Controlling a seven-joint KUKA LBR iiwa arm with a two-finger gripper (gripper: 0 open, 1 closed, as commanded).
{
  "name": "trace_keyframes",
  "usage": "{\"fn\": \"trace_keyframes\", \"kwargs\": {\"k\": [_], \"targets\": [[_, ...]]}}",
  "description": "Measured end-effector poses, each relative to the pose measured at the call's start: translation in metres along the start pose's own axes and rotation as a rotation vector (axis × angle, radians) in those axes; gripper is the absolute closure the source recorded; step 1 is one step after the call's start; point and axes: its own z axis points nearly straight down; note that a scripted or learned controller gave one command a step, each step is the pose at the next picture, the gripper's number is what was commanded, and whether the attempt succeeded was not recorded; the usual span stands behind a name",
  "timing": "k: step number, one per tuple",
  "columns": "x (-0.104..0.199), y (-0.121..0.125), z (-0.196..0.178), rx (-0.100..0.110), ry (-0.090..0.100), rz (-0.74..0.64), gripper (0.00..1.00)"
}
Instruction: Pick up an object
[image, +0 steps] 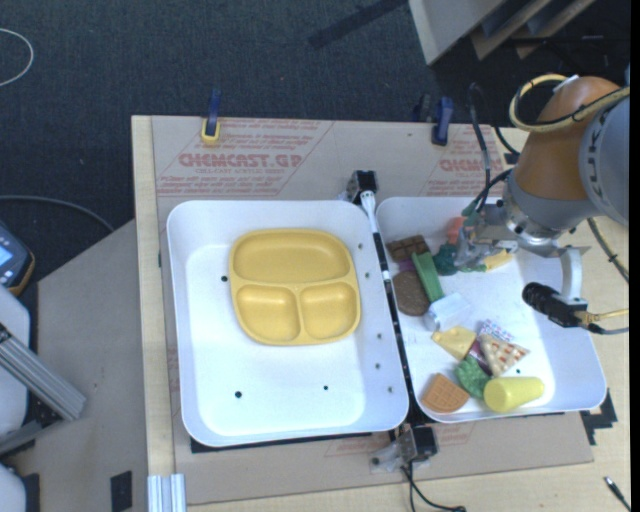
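Looking first at the gripper (478, 246): down low at the far end of the right bin (592, 372), under the grey arm (560, 165) with its orange band. Hard to see from up here, so cannot tell if open or shut. Cannot tell either if anything is caught in it. Right next to it, maybe touching, a little heap of toy food: a dark green piece (446, 262), a yellow bit (498, 260) and a small red bit (456, 230). Likely the one to be picked, one of those, but only a guess. A little further out, a brown block (408, 247), a green stick (427, 276) and a brown oval cookie (409, 293), all close to the wall between the two bins. Nearer the front, a yellow wedge (456, 342), a waffle piece (500, 351), a leafy green toy (470, 377), a round orange cracker (445, 394) and a yellow tube (514, 392), all lying flat in the bin and well apart from the gripper. Over in the left bin (182, 300), just a yellow tray (295, 283) with three parts. So, by the look of it: reached down to the toys, yes; lifted one up, not yet. Left to do: get a good hold on one toy and bring it up out of the heap.
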Motion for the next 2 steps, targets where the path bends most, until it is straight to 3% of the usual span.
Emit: {"fn": "trace_keyframes", "kwargs": {"k": [1, 2], "targets": [[-0.003, 0.002, -0.064, -0.001, -0.001, 0.0, 1.0], [-0.003, 0.003, -0.084, 0.001, 0.0, 0.0, 1.0]]}}
